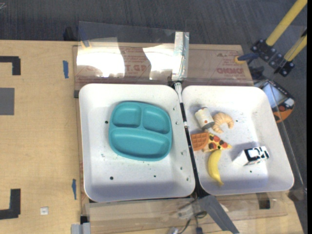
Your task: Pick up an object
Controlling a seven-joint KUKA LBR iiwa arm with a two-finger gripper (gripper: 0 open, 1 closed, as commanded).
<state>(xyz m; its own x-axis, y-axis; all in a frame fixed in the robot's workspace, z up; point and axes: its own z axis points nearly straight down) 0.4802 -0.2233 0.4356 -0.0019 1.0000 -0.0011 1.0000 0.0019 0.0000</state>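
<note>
Where two white bins sit on the wooden bench, the gripper's state cannot be told.

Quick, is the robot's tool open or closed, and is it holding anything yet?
Tool: its state cannot be told from the camera view. The banana, croissant and the other toys lie loose in the right bin.

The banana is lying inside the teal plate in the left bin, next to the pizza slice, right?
Not quite. The camera view shows the banana in the right bin, next to the pizza slice. The teal plate sits in the left bin, apart from it.
</note>
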